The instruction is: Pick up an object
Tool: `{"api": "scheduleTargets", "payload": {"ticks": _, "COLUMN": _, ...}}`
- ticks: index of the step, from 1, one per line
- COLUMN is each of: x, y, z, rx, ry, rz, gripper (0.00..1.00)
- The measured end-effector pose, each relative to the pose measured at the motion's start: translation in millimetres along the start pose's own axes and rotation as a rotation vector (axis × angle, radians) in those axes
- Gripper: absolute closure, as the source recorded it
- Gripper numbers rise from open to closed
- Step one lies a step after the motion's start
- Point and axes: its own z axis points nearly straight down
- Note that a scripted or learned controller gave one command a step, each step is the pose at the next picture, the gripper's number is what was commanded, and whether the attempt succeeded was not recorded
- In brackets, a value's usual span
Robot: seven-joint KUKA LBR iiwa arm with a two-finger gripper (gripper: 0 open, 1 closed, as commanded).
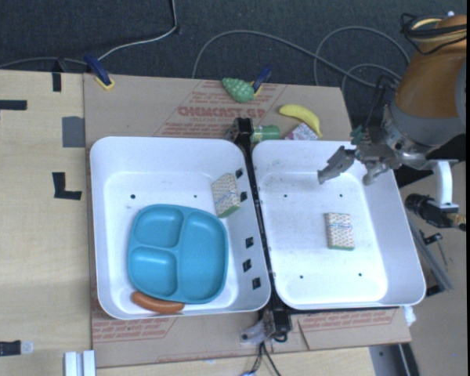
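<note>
You see the two fingers point(337, 164) spread wide apart, with nothing between them. The gripper point(354, 168) hangs above the back right part of the right bin point(392, 288), and the grey arm point(423, 124) with its orange band point(431, 84) comes in from the right.

Below the gripper and a little nearer to you, a small patterned sponge block point(340, 231) lies flat on the floor of the right bin, well apart from the fingers. The floor of this bin looks a little dusty.

In the left bin point(110, 210) you find a blue divided plate point(178, 253), an orange sausage-shaped toy point(157, 303) touching the plate's front edge, and a second patterned block point(227, 193) leaning against the wall beside the divider.

Both bins stand on a brown cardboard sheet point(141, 112) with red printed letters, which lies on the light wooden bench point(23, 233). Behind the bins, on the cardboard, are a green toy point(238, 89), a yellow banana point(301, 117) and a small pink and white packet point(301, 133). Black tape marks point(61, 185) are on the bench at the left. Behind the bench the floor is dark carpet point(102, 14), with thin cables point(172, 6) running over it.
</note>
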Motion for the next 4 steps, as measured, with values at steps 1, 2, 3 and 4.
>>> {"api": "scheduleTargets", "payload": {"ticks": 1, "x": -51.9, "y": -22.3, "z": 71.1, "rx": 0.003, "ry": -0.001, "rz": 0.002, "gripper": 0.00}}
{"api": "scheduleTargets", "payload": {"ticks": 2, "x": -60.0, "y": -33.7, "z": 171.7, "rx": -0.004, "ry": -0.001, "rz": 0.000, "gripper": 0.00}}
{"api": "scheduleTargets", "payload": {"ticks": 3, "x": -61.4, "y": -33.3, "z": 161.7, "rx": -0.006, "ry": -0.004, "rz": 0.002, "gripper": 1.00}}
{"api": "scheduleTargets", "payload": {"ticks": 4, "x": -25.0, "y": 38.3, "z": 171.2, "rx": -0.008, "ry": -0.001, "rz": -0.001, "gripper": 1.00}}
